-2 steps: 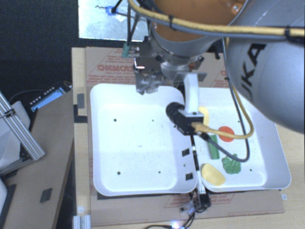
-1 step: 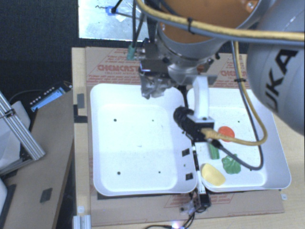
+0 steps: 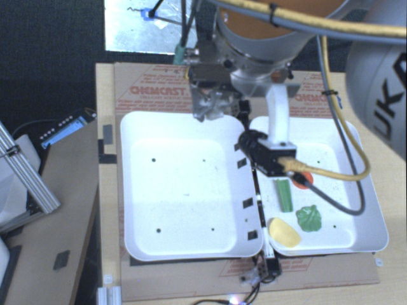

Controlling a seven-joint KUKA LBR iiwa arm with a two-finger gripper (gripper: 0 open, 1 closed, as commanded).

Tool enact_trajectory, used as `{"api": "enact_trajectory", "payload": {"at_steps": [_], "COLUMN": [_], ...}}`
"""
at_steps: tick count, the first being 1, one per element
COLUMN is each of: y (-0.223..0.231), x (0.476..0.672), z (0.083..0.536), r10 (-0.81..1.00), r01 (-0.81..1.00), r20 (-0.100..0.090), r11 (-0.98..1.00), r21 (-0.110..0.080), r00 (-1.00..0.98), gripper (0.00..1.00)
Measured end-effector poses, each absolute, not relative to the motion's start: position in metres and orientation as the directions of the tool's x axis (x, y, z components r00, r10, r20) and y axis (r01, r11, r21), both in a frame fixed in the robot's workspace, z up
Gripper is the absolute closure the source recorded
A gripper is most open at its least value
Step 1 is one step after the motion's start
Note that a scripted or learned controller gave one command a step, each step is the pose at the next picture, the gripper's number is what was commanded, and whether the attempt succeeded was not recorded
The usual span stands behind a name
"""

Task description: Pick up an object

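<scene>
While the grey KUKA arm (image 3: 286, 18) looms over the far side of the bench, its gripper (image 3: 213, 103) hangs at the far edge of the left bin (image 3: 178, 234); whether it is apart or together cannot be told. The right bin (image 3: 362, 227) holds the candidates at its near left: a yellow oval piece (image 3: 284, 232), a green leafy toy (image 3: 309, 218), a green bar (image 3: 284, 194) and a small orange piece (image 3: 303, 180) partly under a cable. This looks like the approach step, nothing picked yet; next the gripper would need to cross right and nearer, then descend over one piece
</scene>
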State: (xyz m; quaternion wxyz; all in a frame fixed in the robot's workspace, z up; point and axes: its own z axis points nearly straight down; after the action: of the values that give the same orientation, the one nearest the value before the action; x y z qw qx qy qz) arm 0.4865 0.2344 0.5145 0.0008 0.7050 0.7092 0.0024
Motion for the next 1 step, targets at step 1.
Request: {"api": "enact_trajectory", "payload": {"at_steps": [1], "y": [0.2344], "x": [0.4864], "z": [0.5360], "r10": [1.000], "r01": [1.000], "r20": [0.002], "r11": [0.006], "r21": [0.004], "r00": [-0.006], "gripper": [1.00]}}
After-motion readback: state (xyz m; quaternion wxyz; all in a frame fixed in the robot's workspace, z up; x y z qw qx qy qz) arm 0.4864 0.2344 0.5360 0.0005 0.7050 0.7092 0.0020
